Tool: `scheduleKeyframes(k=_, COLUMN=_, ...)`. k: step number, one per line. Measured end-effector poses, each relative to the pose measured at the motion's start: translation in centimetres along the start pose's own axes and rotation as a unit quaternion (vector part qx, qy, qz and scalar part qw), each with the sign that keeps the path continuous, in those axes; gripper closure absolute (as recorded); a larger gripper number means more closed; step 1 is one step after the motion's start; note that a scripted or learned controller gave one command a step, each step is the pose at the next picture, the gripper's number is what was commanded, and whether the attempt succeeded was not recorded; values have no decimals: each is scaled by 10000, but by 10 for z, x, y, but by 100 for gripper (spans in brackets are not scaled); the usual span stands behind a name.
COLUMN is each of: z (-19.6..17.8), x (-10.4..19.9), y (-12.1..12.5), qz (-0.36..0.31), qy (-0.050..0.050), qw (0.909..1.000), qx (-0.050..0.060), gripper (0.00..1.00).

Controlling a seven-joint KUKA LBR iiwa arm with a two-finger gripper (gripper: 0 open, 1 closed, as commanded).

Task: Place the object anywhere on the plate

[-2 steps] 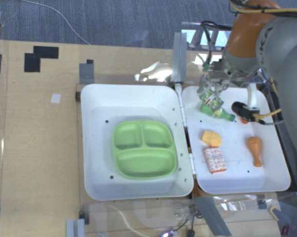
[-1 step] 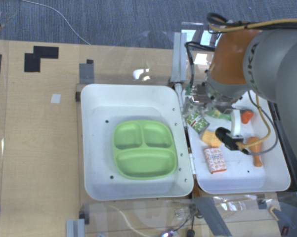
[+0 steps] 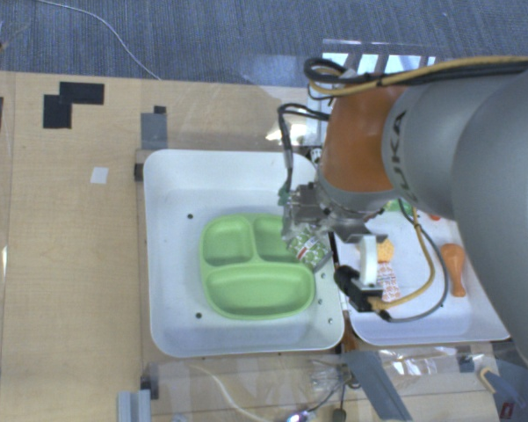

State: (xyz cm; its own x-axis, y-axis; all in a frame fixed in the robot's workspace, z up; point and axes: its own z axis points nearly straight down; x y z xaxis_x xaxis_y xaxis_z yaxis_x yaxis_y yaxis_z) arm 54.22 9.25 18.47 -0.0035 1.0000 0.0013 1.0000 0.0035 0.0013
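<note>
Hand (image 3: 306, 240) over one green plate (image 3: 255, 275), gripping one green-white object (image 3: 312, 251).

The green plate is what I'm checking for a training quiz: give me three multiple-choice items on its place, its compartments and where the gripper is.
1. Where does the green plate lie?
A. in the left bin
B. in the right bin
C. on the bare bench

2. How many compartments does the plate have?
A. one
B. three
C. five

3. Where is the gripper?
A. far out over the bench
B. over the orange thing in the right bin
C. at the plate's right edge

Key: 1 A, white walls surround it on the left; 2 B, two small above one long; 3 C, it hangs over that rim.
</note>
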Motion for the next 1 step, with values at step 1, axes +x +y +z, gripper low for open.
scheduleKeyframes(k=1, z=0, x=0, y=0, qz=9, qy=0, qw=10000, qx=-1, gripper=0)
